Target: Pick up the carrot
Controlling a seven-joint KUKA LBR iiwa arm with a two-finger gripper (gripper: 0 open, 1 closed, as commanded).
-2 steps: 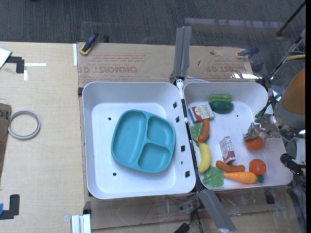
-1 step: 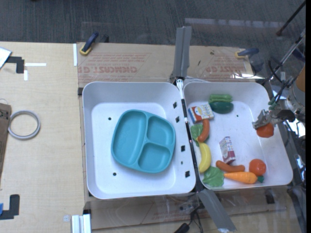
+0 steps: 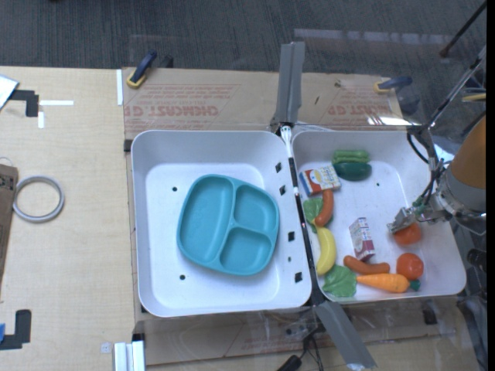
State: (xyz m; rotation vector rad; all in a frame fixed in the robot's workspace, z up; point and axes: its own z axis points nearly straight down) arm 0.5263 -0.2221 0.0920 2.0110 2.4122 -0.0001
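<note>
Apparently the gripper (image 3: pixel 404 221) was held low in the right bin (image 3: pixel 387 149) above an orange-red fruit (image 3: pixel 408 235), well apart from the carrot (image 3: pixel 382 282); its opening could not be told

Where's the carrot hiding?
The long orange carrot lies in the right white bin, near its front edge, between a green leafy piece and a round orange tomato.

Sausage (image 3: pixel 366 267), tomato (image 3: pixel 410 266) and bin wall (image 3: pixel 387 297) crowd the carrot (image 3: pixel 382 282).
</note>
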